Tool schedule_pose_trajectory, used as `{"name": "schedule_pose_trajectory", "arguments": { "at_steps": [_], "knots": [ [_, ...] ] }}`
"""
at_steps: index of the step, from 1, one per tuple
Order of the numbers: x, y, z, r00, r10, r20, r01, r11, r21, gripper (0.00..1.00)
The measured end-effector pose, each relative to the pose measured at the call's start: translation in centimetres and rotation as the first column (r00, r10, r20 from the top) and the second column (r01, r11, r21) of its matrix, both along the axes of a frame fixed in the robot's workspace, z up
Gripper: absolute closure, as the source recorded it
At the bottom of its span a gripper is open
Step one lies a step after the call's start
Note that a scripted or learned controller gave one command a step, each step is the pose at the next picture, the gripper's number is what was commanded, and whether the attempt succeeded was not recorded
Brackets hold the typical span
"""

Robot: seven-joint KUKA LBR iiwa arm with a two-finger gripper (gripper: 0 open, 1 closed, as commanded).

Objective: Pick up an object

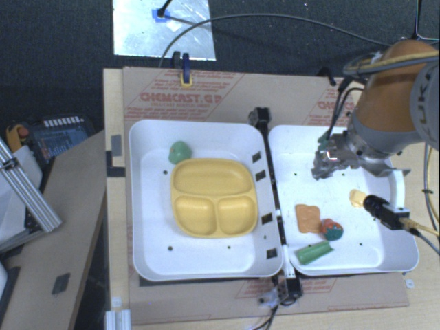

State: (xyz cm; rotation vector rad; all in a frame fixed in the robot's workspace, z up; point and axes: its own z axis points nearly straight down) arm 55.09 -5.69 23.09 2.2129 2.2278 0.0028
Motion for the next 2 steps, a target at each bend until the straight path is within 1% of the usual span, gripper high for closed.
{"name": "schedule_pose_trajectory", "arguments": {
  "at_steps": [1, 2],
  "knots": [
    [0.0, 6.3, 0.0, 1.0, 0.003, 0.0, -0.003, 1.0, 0.001, 1.0],
    [0.7, 10.7, 0.5, 1.0, 0.001, 0.0, -0.001, 1.0, 0.001, 1.0]
  ]
}}
